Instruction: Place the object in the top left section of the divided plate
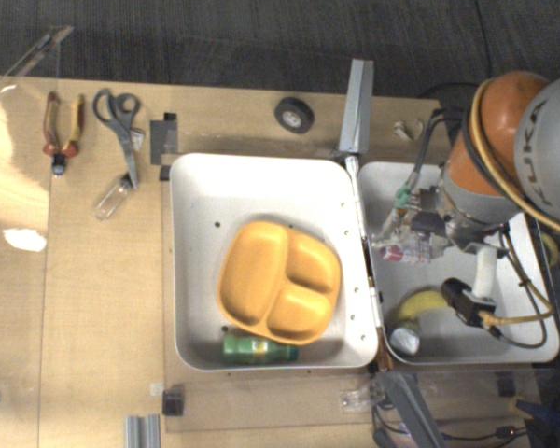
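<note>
Green bottle [259, 348] against yellow divided plate [280, 281] (left bin [196, 250]), banana [427, 304] apart.

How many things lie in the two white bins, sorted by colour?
Yellow: 2, the divided plate and the banana
Green: 1, the bottle
Clear: 1, the plastic bottle
Silvery: 1, the small round object
Total: 5

you have the divided plate [280, 281] in the left bin [196, 250], a bottle [259, 348] just before it; the banana [426, 303] lies in the right bin [532, 343]; scissors [121, 133] left on the bench [75, 297].
</note>
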Tool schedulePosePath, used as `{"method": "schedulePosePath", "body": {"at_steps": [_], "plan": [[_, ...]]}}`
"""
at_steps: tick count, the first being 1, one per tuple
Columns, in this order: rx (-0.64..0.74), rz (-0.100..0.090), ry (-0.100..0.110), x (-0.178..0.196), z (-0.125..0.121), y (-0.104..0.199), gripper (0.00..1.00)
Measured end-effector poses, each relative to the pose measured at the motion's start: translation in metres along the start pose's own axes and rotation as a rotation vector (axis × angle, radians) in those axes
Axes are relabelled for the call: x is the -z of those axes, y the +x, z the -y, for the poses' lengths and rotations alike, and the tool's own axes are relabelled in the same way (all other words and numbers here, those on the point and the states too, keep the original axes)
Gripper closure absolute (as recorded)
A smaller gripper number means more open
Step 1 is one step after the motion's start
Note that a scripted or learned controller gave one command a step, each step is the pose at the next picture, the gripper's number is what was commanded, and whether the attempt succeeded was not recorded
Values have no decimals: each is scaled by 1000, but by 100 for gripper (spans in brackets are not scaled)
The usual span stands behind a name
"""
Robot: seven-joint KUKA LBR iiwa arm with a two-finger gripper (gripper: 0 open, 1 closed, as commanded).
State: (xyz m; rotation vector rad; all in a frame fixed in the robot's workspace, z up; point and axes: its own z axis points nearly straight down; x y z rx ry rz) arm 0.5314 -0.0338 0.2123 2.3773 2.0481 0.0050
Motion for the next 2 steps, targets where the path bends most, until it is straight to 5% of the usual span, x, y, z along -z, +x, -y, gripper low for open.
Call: {"method": "schedulePosePath", "body": {"at_steps": [1, 2], "plan": [[83, -1, 1, -28, 23, 84, 100], [83, -1, 1, -28, 23, 84, 0]]}}
